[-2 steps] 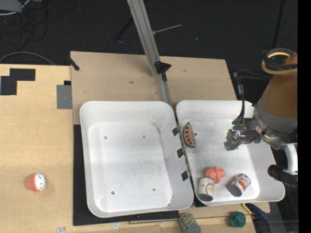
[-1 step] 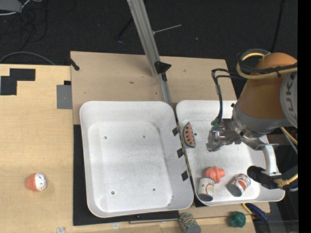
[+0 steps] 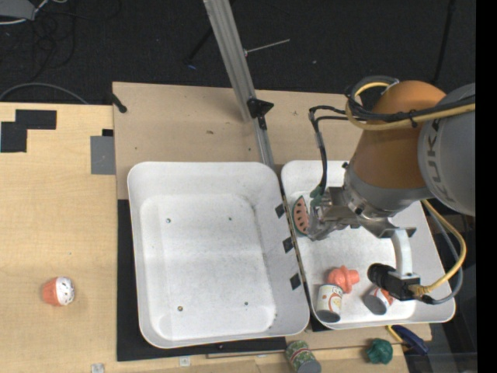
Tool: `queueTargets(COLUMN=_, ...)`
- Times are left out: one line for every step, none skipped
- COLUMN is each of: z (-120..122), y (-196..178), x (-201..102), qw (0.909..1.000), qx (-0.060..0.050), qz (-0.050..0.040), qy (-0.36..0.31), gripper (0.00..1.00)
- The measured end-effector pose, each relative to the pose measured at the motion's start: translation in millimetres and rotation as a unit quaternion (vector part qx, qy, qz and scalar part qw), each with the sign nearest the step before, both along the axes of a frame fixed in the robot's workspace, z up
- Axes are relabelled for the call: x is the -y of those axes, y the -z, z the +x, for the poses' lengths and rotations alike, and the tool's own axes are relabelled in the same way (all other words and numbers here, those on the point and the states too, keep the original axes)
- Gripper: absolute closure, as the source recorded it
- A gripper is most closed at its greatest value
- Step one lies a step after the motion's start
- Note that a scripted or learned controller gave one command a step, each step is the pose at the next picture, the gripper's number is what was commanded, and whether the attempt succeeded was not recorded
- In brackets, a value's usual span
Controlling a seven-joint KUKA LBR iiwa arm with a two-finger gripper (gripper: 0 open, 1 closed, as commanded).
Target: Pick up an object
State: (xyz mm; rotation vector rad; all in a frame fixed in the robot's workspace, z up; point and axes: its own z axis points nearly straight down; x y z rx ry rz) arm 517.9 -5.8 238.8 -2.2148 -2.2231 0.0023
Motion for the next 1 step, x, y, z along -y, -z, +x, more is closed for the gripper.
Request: queueTargets(z=23.9, y=2.2, x=-54.0, qw=1.0000, qx=0.001, qz=0.0001, qy=-0.001, gripper=1.00)
